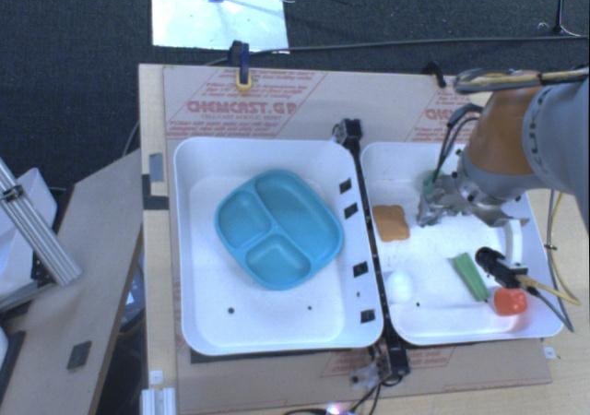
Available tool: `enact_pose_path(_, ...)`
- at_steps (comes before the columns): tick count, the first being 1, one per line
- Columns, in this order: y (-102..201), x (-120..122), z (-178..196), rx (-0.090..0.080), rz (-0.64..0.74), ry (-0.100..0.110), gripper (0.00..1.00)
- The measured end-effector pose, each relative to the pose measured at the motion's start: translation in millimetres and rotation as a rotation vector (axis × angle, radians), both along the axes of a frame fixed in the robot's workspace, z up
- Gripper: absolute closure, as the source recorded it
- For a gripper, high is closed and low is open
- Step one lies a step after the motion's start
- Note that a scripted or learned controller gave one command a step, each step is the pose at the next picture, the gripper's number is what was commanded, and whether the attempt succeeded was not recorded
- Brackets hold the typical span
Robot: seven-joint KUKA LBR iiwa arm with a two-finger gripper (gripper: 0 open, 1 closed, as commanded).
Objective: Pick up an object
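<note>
The pincer [431, 210] hovers low just right of the flat tan toast-shaped piece [391, 222] (its opening I cannot tell). Descending from here, it could land beside the toast, closing on bare bin floor.

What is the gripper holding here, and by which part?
Cannot be told: the gripper is low in the right bin beside the toast, its tips unclear.
</note>
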State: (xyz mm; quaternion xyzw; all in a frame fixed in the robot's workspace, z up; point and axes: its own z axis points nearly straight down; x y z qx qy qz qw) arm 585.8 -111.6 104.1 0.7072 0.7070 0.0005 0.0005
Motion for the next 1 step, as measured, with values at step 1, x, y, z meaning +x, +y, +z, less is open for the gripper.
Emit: enact_pose_path(1, 5.0, -4.8, 47.1, 0.000, 0.004, -0.003, 1.00)
